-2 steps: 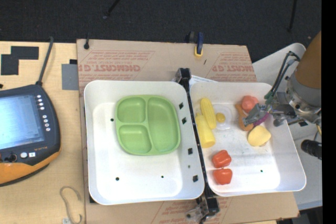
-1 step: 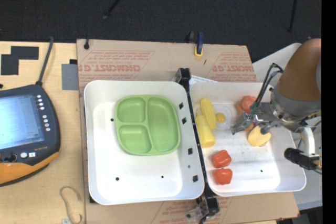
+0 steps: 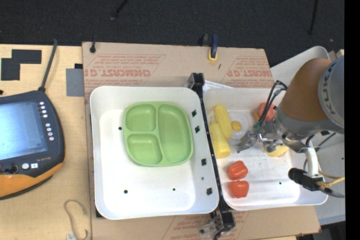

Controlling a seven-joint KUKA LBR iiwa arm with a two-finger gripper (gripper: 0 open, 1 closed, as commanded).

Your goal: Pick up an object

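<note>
Seemingly, in the camera view, the gripper (image 3: 247, 142) hangs low in the right bin (image 3: 264, 199) with nothing visible between its fingers (open or closed I cannot tell). Just to its left lie two corn cobs (image 3: 220, 131), long axes running up-and-down the bin, tilted slightly. Coming down crosswise on a cob could roll it away, or nudge the red peppers (image 3: 238, 177) below.

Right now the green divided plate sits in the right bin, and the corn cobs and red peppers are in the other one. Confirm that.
Not quite. In the camera view the green divided plate sits in the left bin, not the right. The corn cobs and red peppers do lie in the other one, the right bin, where the gripper reaches.
</note>
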